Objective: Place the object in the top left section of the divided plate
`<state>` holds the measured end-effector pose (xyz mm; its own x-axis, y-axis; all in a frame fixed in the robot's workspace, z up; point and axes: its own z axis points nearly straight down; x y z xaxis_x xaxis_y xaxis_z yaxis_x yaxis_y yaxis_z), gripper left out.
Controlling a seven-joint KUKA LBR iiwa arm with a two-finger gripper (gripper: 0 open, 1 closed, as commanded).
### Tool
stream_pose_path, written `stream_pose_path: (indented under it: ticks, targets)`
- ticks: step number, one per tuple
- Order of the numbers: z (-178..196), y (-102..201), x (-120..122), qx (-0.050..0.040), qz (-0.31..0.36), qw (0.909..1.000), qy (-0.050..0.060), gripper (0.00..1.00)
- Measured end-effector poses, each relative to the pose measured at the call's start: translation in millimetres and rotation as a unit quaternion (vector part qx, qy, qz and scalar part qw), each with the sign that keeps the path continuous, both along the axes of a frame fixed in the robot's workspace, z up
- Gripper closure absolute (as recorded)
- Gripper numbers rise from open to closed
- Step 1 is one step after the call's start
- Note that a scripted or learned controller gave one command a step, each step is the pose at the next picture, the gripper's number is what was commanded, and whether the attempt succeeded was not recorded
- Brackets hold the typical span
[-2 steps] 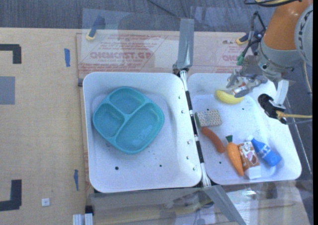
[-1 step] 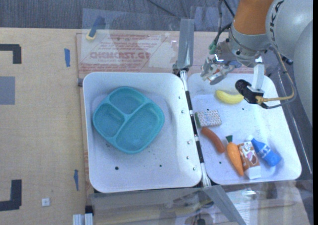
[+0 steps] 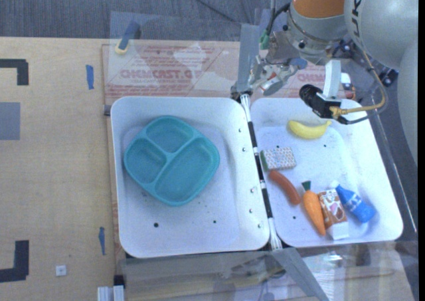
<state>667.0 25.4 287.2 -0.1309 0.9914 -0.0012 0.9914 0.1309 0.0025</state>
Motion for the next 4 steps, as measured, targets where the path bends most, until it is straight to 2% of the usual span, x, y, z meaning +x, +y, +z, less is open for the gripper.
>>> stream_pose_path:
  ticks: [1, 2, 3, 4]
  targets:
    - [-6.7, 95.1, -0.5, 0.0003, 0.047, 0.9989, -0.001, 1.00]
    - [-41.2, 154.9, -43.5, 0.0004, 0.194, 0.9811, 0.002, 1.00]
    - [-89.8, 193.0, -40.7, 0.0003, 0.187, 0.9824, 0.002, 1.00]
    - [-89.4, 192.8, -40.4, 0.0004, 0.187, 0.9824, 0.001, 0.00]
